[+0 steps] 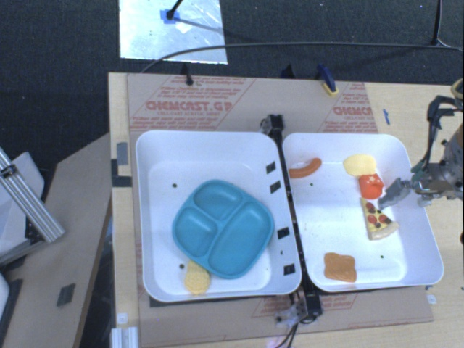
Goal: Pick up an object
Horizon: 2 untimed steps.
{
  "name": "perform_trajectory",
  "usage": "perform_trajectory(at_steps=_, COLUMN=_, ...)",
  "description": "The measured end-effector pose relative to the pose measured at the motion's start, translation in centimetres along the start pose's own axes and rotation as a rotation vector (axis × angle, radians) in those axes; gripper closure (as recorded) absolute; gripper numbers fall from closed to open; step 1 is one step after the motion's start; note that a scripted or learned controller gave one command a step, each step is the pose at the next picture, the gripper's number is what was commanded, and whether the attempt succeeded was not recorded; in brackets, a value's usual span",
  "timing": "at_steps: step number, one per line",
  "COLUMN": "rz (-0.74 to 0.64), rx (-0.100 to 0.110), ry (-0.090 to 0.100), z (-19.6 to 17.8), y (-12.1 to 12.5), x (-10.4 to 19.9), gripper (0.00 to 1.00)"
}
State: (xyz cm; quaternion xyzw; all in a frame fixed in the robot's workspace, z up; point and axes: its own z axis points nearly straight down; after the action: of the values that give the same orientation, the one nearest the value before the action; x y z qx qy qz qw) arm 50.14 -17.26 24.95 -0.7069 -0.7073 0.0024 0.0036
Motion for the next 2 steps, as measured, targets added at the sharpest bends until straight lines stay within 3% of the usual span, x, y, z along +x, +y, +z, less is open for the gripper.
perform_trajectory(at_steps=1, rz=-0.003, rx=-0.010, ry=-0.002, z=-0.5, y=0.2, x=0.0, gripper=0.00)
perform_trajectory(at_steps=2, rz=-0.001, rx=-0.005, ry=-0.001, z=5.6, y=0.4, x=-0.5, gripper=0.00)
